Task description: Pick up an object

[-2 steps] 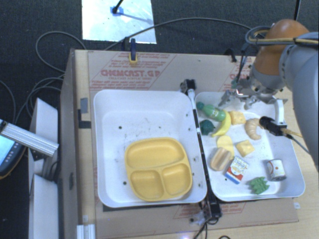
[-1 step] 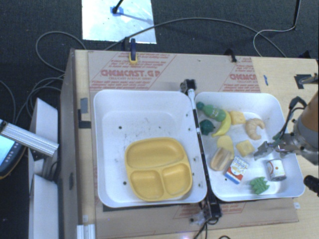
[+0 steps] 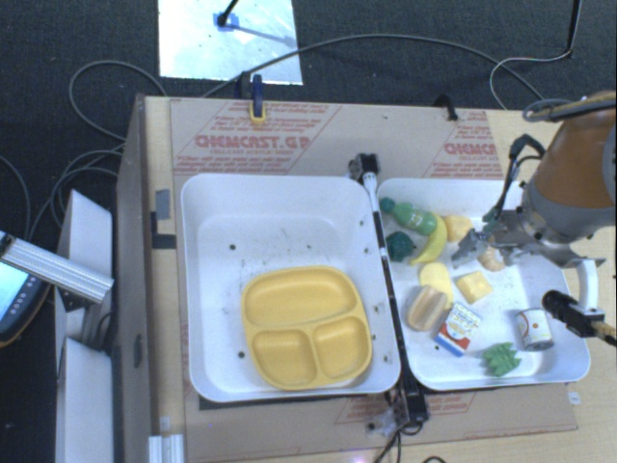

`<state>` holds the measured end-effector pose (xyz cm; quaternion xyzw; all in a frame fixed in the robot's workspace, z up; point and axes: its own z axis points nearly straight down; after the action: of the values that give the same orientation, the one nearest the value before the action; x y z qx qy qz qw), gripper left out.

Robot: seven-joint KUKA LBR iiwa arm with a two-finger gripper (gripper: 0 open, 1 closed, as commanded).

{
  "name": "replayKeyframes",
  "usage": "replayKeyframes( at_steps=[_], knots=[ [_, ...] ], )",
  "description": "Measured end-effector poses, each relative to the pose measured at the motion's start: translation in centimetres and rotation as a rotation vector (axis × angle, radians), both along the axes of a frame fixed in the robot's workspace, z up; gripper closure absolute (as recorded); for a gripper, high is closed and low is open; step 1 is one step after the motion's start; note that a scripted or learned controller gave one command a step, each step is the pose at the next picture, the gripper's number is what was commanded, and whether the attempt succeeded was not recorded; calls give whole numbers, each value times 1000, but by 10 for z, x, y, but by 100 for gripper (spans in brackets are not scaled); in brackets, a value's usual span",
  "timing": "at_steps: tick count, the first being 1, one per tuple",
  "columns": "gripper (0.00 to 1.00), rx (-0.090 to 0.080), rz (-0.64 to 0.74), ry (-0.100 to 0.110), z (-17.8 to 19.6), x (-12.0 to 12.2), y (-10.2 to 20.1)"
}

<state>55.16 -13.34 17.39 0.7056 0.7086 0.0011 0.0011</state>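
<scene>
Yellow plastic three-compartment tray (image 3: 307, 326), one, lies in your left white bin (image 3: 207, 258). Right white bin (image 3: 569, 355) holds about ten small toy foods; grey two-finger gripper (image 3: 479, 246) hangs over them, finger state unclear.

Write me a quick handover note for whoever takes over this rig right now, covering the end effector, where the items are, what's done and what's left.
End effector: low in the right bin, over its upper middle, by the banana. Finger state unclear; nothing visibly held.
Right bin items: green bottle, banana, yellow cube, bread roll, small carton, can, green leafy toy.
Left bin: yellow divided tray.
Done: arm reached into the right bin.
Left: grasp and lift one object.
</scene>
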Motion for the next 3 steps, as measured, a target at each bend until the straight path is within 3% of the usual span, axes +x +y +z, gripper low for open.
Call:
replayKeyframes(
  at_steps=[1, 2, 3],
  knots=[
    [0, 0, 0, 2, -42, 70, 29],
    [0, 0, -2, 4, -75, 0, 43],
    [0, -5, -1, 30, -93, 95, 30]
  ],
)
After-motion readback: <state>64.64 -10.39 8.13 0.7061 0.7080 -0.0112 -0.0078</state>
